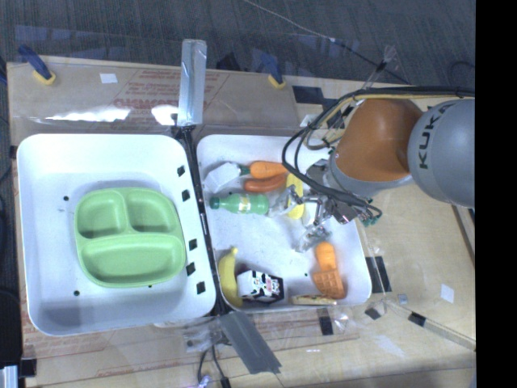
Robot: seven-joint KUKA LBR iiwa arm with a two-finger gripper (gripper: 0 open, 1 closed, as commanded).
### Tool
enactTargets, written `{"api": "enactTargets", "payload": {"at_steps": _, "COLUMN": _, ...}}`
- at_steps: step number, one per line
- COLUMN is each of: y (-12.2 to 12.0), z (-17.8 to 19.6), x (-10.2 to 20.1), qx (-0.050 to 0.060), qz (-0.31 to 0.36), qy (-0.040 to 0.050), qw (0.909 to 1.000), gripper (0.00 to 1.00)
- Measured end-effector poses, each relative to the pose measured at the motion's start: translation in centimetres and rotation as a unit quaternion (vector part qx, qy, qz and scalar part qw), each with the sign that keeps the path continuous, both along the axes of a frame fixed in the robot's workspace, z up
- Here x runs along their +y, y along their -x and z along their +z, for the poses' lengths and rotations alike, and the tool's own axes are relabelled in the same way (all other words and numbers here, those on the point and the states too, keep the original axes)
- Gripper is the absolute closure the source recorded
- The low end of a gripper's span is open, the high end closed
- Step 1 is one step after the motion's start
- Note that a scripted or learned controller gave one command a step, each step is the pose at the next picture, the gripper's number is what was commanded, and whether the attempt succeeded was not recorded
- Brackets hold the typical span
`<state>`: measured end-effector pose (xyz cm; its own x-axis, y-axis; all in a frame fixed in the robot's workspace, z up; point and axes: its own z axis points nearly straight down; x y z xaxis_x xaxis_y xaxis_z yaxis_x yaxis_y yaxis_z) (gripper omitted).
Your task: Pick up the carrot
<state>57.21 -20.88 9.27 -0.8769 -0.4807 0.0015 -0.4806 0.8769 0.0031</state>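
We see the carrot [266, 169] lying in the far part of the right bin [355, 293], near that bin's upper wall, with its long axis running roughly left to right across the view. Its orange body looks smooth and rounded, and a pale whitish piece sits at its left end, so we take the blunt orange tip to point toward the arm side, though we cannot be certain which end is the top. Just below it, touching or nearly so, lies a second orange-red piece [264, 185] on much the same line. A green bottle [241, 205] lies on its side just beneath those two. The gripper [313, 231] hangs over the middle of the right bin, well apart from the carrot, and we cannot tell how it is set, since cables and the wrist crowd it. Nearer the front of that bin sit an orange toy [327, 270], a banana [229, 277] and a small black-and-white carton [262, 286]. In the left bin [36, 241] rests a green divided plate [128, 235].
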Motion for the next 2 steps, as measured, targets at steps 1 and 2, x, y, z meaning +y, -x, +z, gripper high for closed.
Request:
{"api": "enactTargets", "payload": {"at_steps": 1, "y": 4.2, "z": -0.1, "x": 0.0, "qx": -0.001, "qz": 0.069, "qy": 0.0003, "qw": 0.9976, "gripper": 0.0}}
{"api": "enactTargets", "payload": {"at_steps": 2, "y": -0.5, "z": 4.3, "x": 2.4, "qx": -0.003, "qz": -0.061, "qy": 0.0011, "qw": 0.9981, "gripper": 0.0}}
